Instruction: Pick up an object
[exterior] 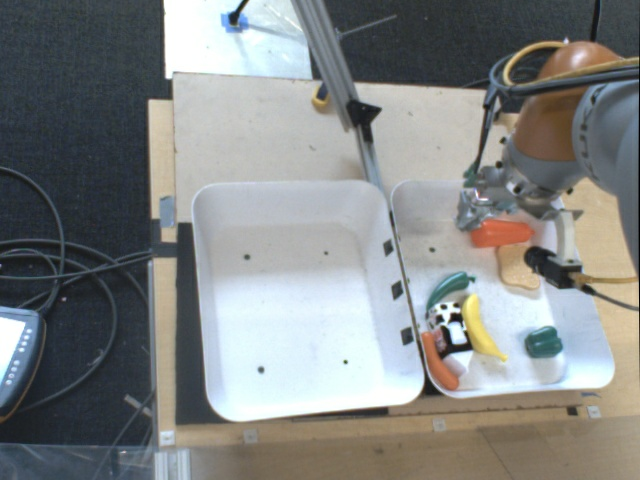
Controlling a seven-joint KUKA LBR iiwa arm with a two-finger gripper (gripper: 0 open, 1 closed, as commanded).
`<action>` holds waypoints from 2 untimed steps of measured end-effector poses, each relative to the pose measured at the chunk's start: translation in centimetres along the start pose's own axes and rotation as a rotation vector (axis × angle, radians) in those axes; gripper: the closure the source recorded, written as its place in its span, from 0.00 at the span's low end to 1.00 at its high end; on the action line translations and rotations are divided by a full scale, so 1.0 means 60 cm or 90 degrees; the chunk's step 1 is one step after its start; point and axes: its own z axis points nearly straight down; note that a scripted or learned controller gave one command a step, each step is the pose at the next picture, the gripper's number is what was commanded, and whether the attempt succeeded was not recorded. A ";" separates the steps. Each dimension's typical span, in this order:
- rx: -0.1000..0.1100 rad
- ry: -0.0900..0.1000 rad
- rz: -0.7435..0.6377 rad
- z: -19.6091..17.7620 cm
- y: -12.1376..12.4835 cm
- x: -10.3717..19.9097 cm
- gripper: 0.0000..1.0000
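Gripper (478, 211) of the grey arm (590, 118) hangs low over the far part of the right bin (590, 368), close to its far wall. Its metal end is just beside the left end of an orange toy (503, 232), maybe a carrot or a pepper, which lies on the bin floor. If the two are touching, one cannot tell, and how the gripper closes or opens is not clear from this angle. Nothing is seen held by it.

Near the orange toy, to the right and nearer, lies a tan piece shaped like bread (520, 269). At the near side of the same bin there is a group of toys close together: a green pod-like vegetable (450, 288), a yellow banana (482, 329), a small black and white item (452, 326), and a red-orange long piece (438, 359) against the left wall. A dark green pepper (543, 342) sits apart on the right.

The left bin (215, 298) stands just beside the right one on the surface (250, 128).
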 end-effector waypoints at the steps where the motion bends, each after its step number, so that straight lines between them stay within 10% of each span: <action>1: -0.001 0.000 -0.001 -0.091 0.004 -0.001 1.00; 2: 0.004 0.002 -0.004 -0.107 -0.039 0.073 1.00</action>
